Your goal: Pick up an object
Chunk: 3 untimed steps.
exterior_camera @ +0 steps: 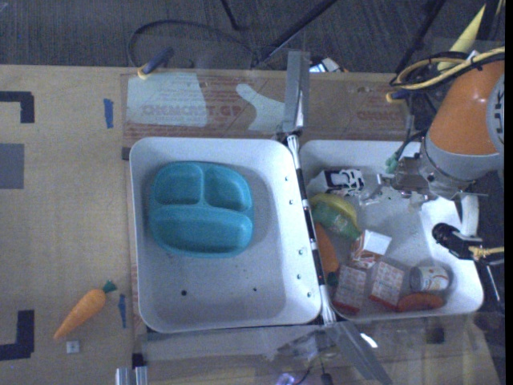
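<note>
Clearly the choice lies in the right-hand shallow white plastic bin, where the loose items crowd its left and near parts; the grey arm with its orange band reaches over the far right corner, and the two-finger gripper hangs above bare floor near the black-and-white toy. Whether the claw is wide or narrow I cannot tell, and nothing shows gripped in it. The yellow-green rounded plastic fruit is probably light, hard and slick, so it could squirt out of a pinch; it would be best taken across its narrow middle. The two small red-and-white cardboard cartons look light and stiff with flat faces, the friendliest hold, though they lie just beside each other. The small round tin seems rigid but curved. The left bin holds a blue sectioned plastic plate, too broad to grasp. An orange toy carrot lies outside on the bench.
</note>
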Tool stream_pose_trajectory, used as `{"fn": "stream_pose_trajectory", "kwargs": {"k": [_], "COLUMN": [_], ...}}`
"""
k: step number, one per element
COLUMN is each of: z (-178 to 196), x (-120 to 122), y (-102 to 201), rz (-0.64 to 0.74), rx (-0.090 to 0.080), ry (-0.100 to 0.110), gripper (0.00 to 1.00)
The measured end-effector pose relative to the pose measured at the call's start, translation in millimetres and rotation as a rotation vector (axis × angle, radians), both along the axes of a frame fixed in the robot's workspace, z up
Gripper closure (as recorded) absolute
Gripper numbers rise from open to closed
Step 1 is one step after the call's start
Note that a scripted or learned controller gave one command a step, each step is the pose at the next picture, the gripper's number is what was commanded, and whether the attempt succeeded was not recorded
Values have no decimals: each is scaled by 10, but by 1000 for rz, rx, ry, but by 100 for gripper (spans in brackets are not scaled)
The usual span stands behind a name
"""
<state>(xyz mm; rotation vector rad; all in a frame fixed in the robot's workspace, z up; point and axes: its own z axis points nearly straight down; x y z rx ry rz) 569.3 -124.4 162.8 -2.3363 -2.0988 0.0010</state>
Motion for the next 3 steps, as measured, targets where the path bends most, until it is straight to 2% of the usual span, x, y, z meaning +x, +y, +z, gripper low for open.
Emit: {"fn": "stream_pose_trajectory", "kwargs": {"k": [1,2,3], "z": [-759,-648,-648], "x": [-103,-93,-94], "y": [100,91,91], "rz": [-6,-8,-8], "rx": [-1,-1,-1], "ry": [-8,-11,-11], "gripper": [0,100,0]}}
